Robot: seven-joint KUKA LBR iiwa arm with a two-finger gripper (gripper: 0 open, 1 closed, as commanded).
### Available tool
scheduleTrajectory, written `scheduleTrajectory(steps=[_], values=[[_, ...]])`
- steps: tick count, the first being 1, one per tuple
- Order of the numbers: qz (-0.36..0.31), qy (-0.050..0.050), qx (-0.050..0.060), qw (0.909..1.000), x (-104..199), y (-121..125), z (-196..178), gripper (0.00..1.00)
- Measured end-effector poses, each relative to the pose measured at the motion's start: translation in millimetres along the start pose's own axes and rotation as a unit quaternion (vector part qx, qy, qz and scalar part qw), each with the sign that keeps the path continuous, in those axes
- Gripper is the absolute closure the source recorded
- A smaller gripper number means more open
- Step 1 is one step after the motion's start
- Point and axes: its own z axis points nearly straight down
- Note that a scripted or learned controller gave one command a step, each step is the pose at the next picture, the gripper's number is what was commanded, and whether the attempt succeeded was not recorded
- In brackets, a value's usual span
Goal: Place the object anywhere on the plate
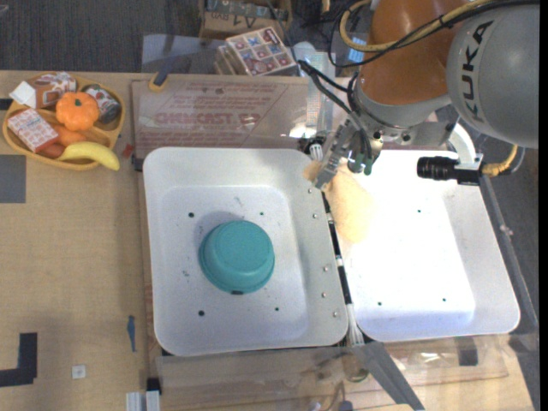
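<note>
Two shallow white bins, the left bin (171,187) and the right bin (428,255), are shown in smooth plastic; a strong glare is carried by the right one. A round teal plate (237,256), matt and smooth, apparently plastic, is seen at centre left. The light brown bench top (68,272) appears as matt wood. The grey arm casing (505,67) and its orange band (411,15) are rendered semi-glossy.

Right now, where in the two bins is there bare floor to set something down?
Left bin: bare floor all around the teal plate, widest toward its far edge. Right bin: the near half and right side look bare. It is crowded at that bin's far-left corner, where the gripper hangs over a pale tan object.
</note>
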Motion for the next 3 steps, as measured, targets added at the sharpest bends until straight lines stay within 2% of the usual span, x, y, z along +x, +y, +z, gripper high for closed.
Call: scheduleTrajectory(steps=[1,2,3], values=[[-0.196,0.0,0.0,0.9806,33.8,20.8,2.5,1.0],[-0.237,0.0,0.0,0.9716,67.9,50.8,15.3,1.0],[-0.239,0.0,-0.001,0.971,106.2,85.7,12.1,1.0]])
